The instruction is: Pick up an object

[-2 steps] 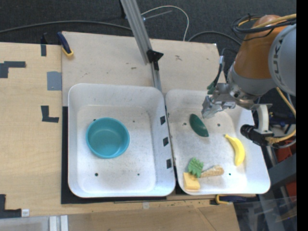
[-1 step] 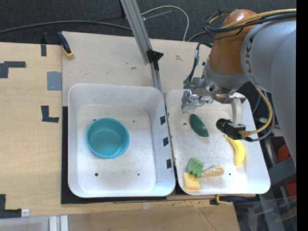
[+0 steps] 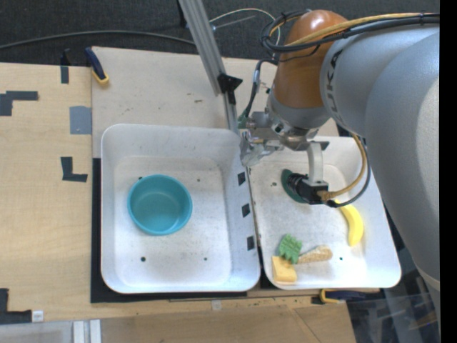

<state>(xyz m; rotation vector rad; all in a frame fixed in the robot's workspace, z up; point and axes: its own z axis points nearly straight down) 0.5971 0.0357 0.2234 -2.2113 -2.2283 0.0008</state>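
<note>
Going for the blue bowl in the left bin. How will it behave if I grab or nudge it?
The blue bowl sits upright, so it probably won't roll; a push would likely slide it across the smooth floor of the left bin. It looks like thin plastic: probably light, rigid, best gripped by its rim.

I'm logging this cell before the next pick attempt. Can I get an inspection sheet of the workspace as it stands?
Surface: left bin and right bin, side by side on a wooden bench.
Job's things: teal bowl in the left bin; banana, green leafy toy, yellow block, tan stick and a partly hidden dark green item in the right bin.
Clutter: nothing seen.
Grippers: hand over the bins' shared rim, far end; grip state unclear.
Cables: black cables looped on the arm.
Surroundings: black tape marks, clamp, grey post.
</note>
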